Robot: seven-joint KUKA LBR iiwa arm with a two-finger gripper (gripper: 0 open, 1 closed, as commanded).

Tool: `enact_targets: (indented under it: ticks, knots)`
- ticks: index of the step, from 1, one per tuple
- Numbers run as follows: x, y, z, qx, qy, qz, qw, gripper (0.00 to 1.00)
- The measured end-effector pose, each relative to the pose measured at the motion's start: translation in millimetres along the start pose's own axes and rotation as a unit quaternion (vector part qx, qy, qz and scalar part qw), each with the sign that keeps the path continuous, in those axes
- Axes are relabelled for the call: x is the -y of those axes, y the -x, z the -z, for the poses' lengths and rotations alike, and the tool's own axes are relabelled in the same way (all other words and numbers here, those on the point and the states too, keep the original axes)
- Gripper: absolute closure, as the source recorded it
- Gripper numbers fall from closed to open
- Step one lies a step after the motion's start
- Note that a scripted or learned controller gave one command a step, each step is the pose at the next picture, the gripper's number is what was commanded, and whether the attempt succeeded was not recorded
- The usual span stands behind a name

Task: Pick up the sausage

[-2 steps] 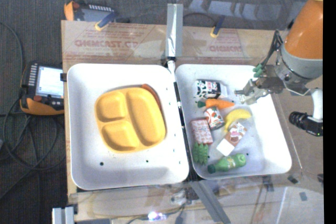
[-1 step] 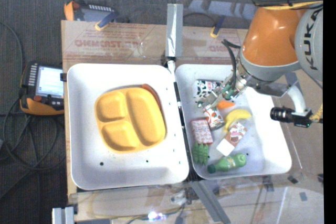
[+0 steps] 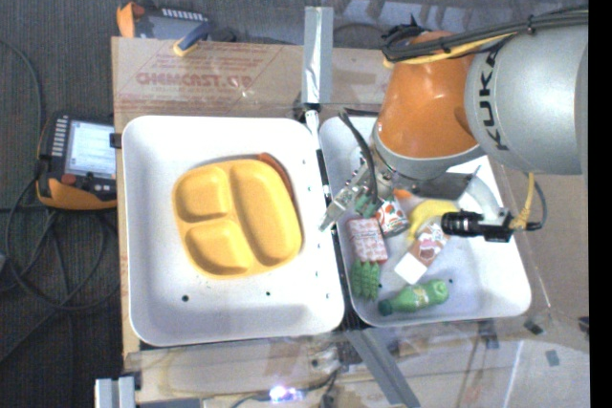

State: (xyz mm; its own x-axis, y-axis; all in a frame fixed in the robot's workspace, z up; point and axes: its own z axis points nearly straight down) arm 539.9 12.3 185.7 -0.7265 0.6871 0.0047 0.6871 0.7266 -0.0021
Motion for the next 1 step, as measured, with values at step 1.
enact_targets:
  ticks: [1]
  knots:
    - [-55.0,3.4,90.4,0.001,0.0,0.177,0.9842,1.0]
